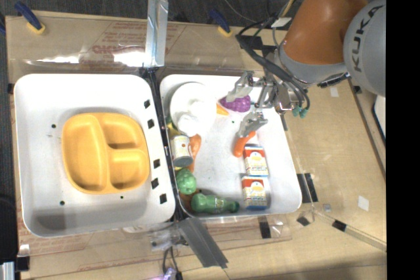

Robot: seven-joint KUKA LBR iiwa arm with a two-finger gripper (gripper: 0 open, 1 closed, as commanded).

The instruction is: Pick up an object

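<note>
1. Two shallow white bins sit side by side on the counter (341, 167): the left bin (39, 108) and the right bin (289, 160), touching along their inner walls.
2. The grey arm (364, 42) with its orange band (321, 26) reaches in from the right, over the far right corner of the right bin.
3. A yellow divided tray (105, 151) lies flat in the middle of the left bin.
4. A white plate (193, 101) rests at the far left of the right bin, with a white cup (186, 122) just on its near edge.
5. The gripper (246, 92) hangs over the far part of the right bin, its metal fingers pinching a purple object (235, 103), which sits just right of the plate.
6. Two small cartons, one (254, 160) and the other (254, 192), lie end to end along the right side of the right bin, the second one nearer.
7. A green bottle (213, 204) lies on its side at the near wall of the right bin.
8. An orange carrot-like piece (243, 141) lies tilted just beyond the far carton, below the gripper.
9. A small can (181, 149) stands by the left wall, with a green round item (186, 180) just nearer than it.
</note>
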